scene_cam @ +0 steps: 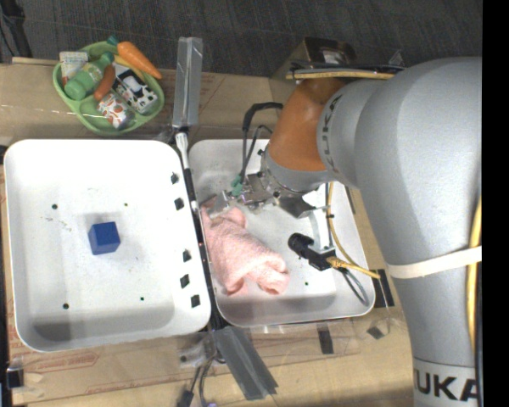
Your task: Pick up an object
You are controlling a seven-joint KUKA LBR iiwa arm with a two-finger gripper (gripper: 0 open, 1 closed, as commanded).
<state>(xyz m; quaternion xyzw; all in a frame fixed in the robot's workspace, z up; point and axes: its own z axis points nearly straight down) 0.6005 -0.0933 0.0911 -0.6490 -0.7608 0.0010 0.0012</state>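
The gripper (237, 192) is low inside the right bin (343, 299), near this bin's upper left part, close to the wall that separates the two bins. If it is open or closed, I cannot tell from this view, because the wrist and the metal parts cover it.

A pink cloth (242, 257) lies crumpled in the right bin, along its left side. The upper end of the cloth is just under the gripper and seems to touch it, but the view does not show if the cloth is gripped. The rest of the cloth stretches away from the gripper toward the near edge of the bin.

In the left bin (34, 176) a small blue cube (104, 236) rests on the floor, a little left of the middle, well apart from the gripper.

Behind the left bin, on the bench, stands a green bowl (72, 100) with toy food, among it an orange carrot (138, 58).
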